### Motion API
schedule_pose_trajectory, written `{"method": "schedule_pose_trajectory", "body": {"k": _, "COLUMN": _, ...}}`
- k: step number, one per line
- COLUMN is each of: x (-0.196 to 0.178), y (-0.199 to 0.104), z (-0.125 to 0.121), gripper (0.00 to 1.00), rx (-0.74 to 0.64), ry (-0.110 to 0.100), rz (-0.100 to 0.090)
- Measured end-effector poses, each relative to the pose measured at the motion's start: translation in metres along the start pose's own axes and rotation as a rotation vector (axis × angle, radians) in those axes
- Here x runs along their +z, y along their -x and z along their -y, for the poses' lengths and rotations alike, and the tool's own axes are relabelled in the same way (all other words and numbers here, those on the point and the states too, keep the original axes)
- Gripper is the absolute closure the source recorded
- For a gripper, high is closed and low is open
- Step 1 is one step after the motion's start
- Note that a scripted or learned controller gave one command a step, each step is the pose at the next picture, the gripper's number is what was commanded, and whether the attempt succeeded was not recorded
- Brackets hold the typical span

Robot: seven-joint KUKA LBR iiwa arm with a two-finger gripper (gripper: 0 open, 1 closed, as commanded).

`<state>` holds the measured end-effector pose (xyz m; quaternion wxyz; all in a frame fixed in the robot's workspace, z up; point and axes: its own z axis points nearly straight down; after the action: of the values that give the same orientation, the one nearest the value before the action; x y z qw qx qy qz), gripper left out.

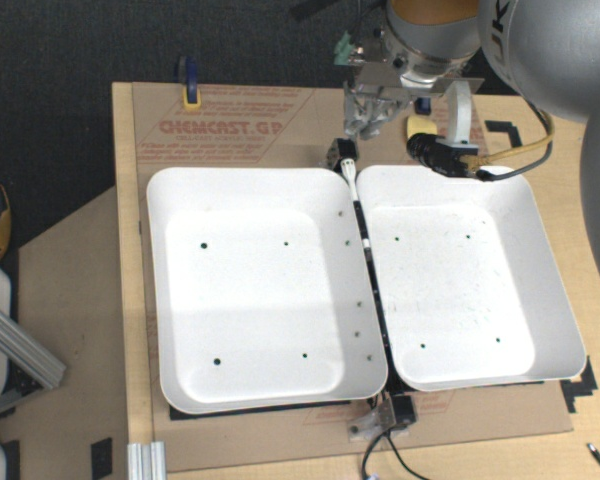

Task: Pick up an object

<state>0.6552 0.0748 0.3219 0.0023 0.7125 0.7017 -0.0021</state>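
At the upper middle of the frame, the gripper hangs above the bench just beyond the far rims of the left bin and right bin. Whether it grasps anything cannot be told; no loose object is identifiable.

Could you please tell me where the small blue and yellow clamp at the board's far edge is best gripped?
Grip the clamp by its blue upper end, probably from straight above: that end stands clear of the board, while the yellow part sits against it. Finer detail is too small to tell.
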Motion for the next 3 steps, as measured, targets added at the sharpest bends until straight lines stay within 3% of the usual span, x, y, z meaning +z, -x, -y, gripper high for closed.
{"method": "schedule_pose_trajectory", "body": {"k": 1, "x": 0.087, "y": -0.072, "z": 0.016, "gripper": 1.00, "rx": -0.021, "ry": -0.012, "rz": -0.007}}
{"method": "schedule_pose_trajectory", "body": {"k": 2, "x": 0.023, "y": -0.030, "z": 0.019, "gripper": 1.00, "rx": -0.012, "ry": 0.008, "rz": -0.006}}
{"method": "schedule_pose_trajectory", "body": {"k": 3, "x": 0.084, "y": -0.123, "z": 0.020, "gripper": 1.00, "rx": -0.024, "ry": -0.008, "rz": -0.008}}
